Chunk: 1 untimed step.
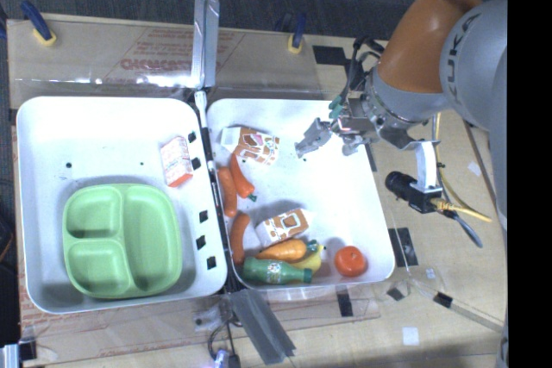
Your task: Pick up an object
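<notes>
Hovering at the upper right of the right bin [366,211], the gripper [323,134] looks released and empty; next it must descend onto an object, perhaps the carton [257,146] nearby at its left.

Gripper [317,139] positioned over the right bin [362,185], upper area, nothing between its fingers. Right bin contents: carton [285,225], tomato [349,260], green bottle [278,272]. Left bin [52,121] contains green tray [122,240].
</notes>
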Tool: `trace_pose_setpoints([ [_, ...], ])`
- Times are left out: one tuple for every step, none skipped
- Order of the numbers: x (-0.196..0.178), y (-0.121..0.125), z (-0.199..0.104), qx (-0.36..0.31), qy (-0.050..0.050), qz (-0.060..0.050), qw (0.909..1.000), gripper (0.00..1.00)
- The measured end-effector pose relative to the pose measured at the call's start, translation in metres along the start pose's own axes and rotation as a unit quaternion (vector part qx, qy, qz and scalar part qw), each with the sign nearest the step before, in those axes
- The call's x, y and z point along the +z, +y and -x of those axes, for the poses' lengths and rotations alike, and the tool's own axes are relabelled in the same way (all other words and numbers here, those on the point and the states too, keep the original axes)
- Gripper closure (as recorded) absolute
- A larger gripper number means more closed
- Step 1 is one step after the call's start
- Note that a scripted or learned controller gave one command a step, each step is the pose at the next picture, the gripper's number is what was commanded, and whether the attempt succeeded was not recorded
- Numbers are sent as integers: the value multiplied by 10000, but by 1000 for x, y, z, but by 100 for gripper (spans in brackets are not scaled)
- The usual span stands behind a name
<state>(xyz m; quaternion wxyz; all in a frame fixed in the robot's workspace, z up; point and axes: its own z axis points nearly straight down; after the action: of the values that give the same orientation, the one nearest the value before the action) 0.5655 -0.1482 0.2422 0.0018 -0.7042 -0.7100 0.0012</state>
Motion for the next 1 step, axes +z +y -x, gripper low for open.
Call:
trace_pose_setpoints([
  [116,-58,-31,-407,-4,14,9992,0],
])
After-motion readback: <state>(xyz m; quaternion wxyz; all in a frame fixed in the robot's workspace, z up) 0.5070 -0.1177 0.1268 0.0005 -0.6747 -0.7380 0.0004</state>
